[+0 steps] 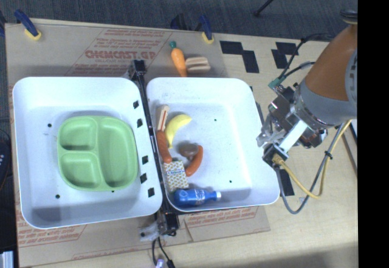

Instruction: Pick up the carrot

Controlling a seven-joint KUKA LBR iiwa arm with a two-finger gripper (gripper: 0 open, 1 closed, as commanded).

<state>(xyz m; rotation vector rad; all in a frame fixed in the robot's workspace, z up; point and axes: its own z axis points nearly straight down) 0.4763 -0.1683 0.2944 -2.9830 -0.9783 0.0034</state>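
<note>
The carrot [178, 61], orange with a small green top, lies on the cardboard just behind the right bin [240, 99], outside both bins and next to a tan bun-like piece [197, 65]. My gripper [271, 142] hangs over the right rim of the right bin, far from the carrot and to its lower right. Nothing shows between its fingers.
In the right bin's left half lie a banana [177, 126], a reddish sausage [194, 160], a long orange-red piece [163, 146] by the wall, a small patterned box [175, 175] and a blue bottle [196, 196]. A green divided plate [97, 152] sits in the left bin [30, 103].
</note>
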